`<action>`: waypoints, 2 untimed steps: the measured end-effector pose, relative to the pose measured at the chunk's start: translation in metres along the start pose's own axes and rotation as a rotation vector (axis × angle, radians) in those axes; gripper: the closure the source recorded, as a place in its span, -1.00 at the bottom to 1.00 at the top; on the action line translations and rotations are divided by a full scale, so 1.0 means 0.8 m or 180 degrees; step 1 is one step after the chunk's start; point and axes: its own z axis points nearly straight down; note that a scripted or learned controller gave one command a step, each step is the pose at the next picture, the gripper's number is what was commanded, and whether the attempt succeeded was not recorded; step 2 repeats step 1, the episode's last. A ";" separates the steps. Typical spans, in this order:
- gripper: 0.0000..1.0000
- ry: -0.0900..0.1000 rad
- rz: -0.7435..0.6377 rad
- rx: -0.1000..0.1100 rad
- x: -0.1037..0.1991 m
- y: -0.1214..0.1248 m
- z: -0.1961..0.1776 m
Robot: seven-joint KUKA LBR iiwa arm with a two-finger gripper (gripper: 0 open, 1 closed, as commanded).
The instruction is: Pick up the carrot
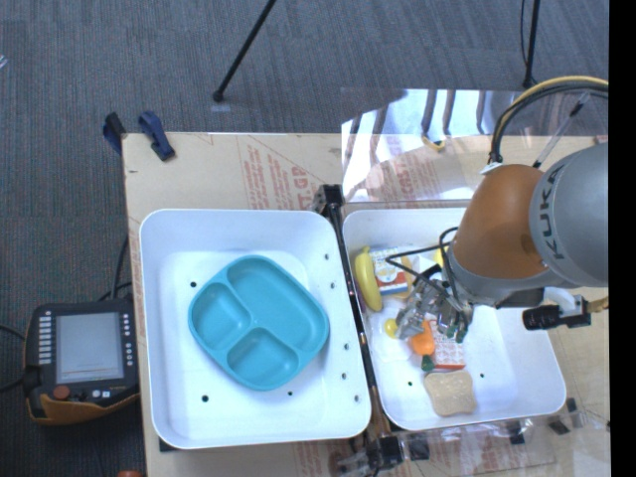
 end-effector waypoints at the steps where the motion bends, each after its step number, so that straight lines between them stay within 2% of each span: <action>1: 1.00 0.0029 0.0940 0.0016 0.031 0.024 -0.117; 2: 1.00 0.0029 0.0940 0.0016 0.031 0.024 -0.117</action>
